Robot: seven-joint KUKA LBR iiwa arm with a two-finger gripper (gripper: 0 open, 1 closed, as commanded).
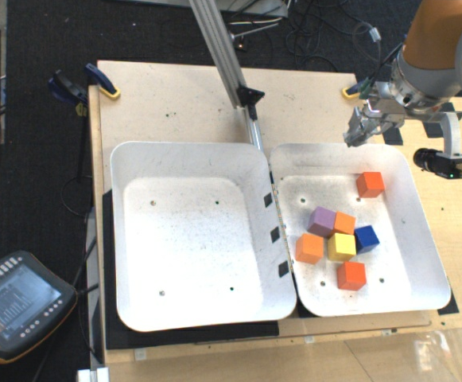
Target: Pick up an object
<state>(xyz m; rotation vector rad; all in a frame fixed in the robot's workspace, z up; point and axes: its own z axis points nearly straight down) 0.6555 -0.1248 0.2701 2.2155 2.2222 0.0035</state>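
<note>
pendant [16, 305] lay lower left | cubes [338, 241] clustered centre-right in right bin [429, 237], ready for picking | gripper [363, 126] hovered above upper right rim, jaw state indeterminate

You had bright, even overhead light and soft shadows. The white bins [191, 161] glared slightly. The picture was a little grainy.

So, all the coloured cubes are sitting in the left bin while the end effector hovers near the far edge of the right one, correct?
Not quite: the camera view shows the cubes in the right bin, not the left bin. The end effector is indeed near the right bin's far edge.
</note>
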